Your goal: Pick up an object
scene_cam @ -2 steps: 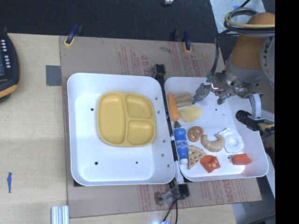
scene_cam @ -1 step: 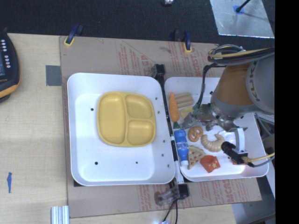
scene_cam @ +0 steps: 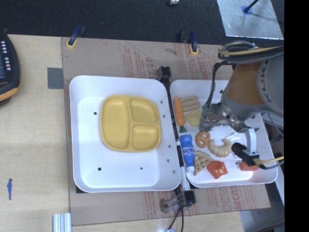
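My gripper (scene_cam: pixel 209 121) hangs low over the middle of the right bin (scene_cam: pixel 270 178), under the grey arm with its orange band (scene_cam: pixel 246 83). Just left of it lie a pale yellow cheese piece (scene_cam: pixel 194 118), a tan sausage-like piece (scene_cam: pixel 190 103) and an orange carrot (scene_cam: pixel 179 110). A brown pretzel (scene_cam: pixel 202 139) sits right below the gripper, with a beige shrimp-shaped piece (scene_cam: pixel 219 148) beside it. I see nothing held.
A blue bottle (scene_cam: pixel 187 149), a pizza slice (scene_cam: pixel 201 161), a red piece (scene_cam: pixel 217 169) and another small red piece (scene_cam: pixel 248 166) lie along the right bin's front. The left bin (scene_cam: pixel 87 173) holds a yellow divided plate (scene_cam: pixel 130 123). A handheld controller (scene_cam: pixel 7 66) lies at far left.
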`<state>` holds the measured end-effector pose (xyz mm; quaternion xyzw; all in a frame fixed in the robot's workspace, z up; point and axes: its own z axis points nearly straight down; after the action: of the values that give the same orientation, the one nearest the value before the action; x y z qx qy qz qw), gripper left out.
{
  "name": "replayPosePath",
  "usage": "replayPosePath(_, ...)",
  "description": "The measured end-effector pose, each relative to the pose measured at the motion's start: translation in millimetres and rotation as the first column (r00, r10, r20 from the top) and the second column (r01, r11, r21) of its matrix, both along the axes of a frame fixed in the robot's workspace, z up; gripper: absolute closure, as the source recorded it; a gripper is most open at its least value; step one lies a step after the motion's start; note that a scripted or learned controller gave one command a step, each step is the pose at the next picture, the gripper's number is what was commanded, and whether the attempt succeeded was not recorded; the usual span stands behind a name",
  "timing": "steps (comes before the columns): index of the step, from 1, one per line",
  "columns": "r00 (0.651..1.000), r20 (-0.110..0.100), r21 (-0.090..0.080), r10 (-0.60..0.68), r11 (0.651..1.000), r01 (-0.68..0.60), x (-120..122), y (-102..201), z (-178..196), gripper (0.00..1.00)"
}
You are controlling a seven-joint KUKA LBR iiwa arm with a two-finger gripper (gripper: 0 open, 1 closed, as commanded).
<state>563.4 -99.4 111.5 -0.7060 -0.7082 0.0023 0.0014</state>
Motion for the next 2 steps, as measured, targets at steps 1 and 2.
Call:
replayPosePath(1, 1.0, 0.001, 0.0, 0.0, 1.0, 0.0, 0.1, 0.1, -0.2, 0.0)
replayPosePath(2, 1.0, -0.002, 0.002, 0.0, 1.0, 0.0, -36.6, -5.0, -20.6, 0.0)
